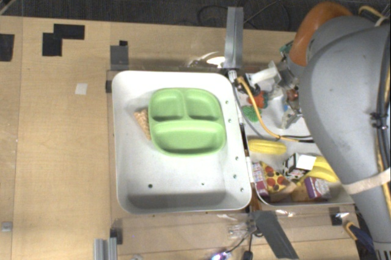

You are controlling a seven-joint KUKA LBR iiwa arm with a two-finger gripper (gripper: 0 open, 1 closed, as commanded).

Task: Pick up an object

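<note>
Your grey arm with the orange band point(342, 94) comes in from the right and covers much of the right-hand white bin point(269, 196). Its pincer point(282, 94) sits low over the upper part of that bin, among cables and wrist hardware, and you cannot tell from here how it is set or whether anything is in it.

Below the arm, the right-hand bin holds a heap of small things. A yellow banana-shaped toy point(267, 147) lies near the bin's left wall, a second yellow piece point(322, 171) lies further right against the arm, and a black-and-white box point(302, 162) sits between them. A colourful printed packet point(276, 182) rests near the bottom edge. A small green object point(250, 112) lies near the upper left of that bin.

The left-hand white bin point(134, 185) carries a green plastic divided plate point(186, 120) in its upper half, with a tan textured item point(143, 122) poking out from under the plate's left edge. Both bins stand on the light wooden table point(55, 149).
</note>
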